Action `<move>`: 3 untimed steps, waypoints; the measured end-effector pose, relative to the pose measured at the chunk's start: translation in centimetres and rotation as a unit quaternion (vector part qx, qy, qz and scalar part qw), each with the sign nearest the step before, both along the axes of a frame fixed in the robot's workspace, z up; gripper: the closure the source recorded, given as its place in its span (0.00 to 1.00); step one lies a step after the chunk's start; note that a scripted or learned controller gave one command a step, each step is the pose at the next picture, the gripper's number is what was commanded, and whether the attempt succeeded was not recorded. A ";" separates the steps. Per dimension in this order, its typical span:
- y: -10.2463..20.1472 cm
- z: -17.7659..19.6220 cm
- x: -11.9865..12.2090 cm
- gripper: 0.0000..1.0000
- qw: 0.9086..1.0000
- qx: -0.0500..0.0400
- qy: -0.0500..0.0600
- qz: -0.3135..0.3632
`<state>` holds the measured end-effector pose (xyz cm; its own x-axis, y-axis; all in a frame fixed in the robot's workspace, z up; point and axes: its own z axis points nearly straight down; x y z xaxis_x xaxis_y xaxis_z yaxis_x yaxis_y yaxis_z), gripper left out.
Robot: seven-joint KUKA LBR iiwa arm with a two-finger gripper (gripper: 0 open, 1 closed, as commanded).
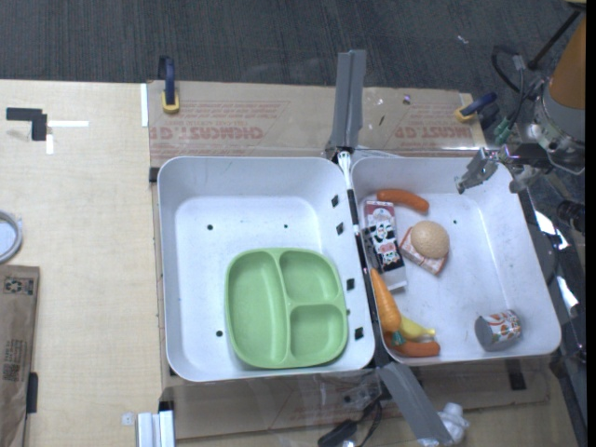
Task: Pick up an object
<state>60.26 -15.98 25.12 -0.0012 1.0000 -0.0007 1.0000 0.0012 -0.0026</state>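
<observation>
From above, the fingers [477, 169] hang over the upper right corner of the right bin [521, 250], and whether they are spread or clenched cannot be told; nothing shows between them. Below and left of the fingers lie a sausage [402, 199], a round bun [429, 239] on a red-and-white packet, and a milk carton [383, 242]. Further below sit a carrot [384, 301] and a can [498, 329]. Far left of the fingers, the left bin [186, 250] holds a green divided plate [287, 307].
</observation>
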 end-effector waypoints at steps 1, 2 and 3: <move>-3.3 -12.1 5.1 0.00 0.999 0.000 -0.001 0.041; 2.4 -16.0 3.8 0.00 0.999 0.000 0.000 0.042; 0.1 -15.9 -0.2 0.00 0.999 0.000 -0.001 0.054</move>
<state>60.02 -15.86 9.21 -0.1081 0.9941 -0.0004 0.9941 0.1081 -0.0007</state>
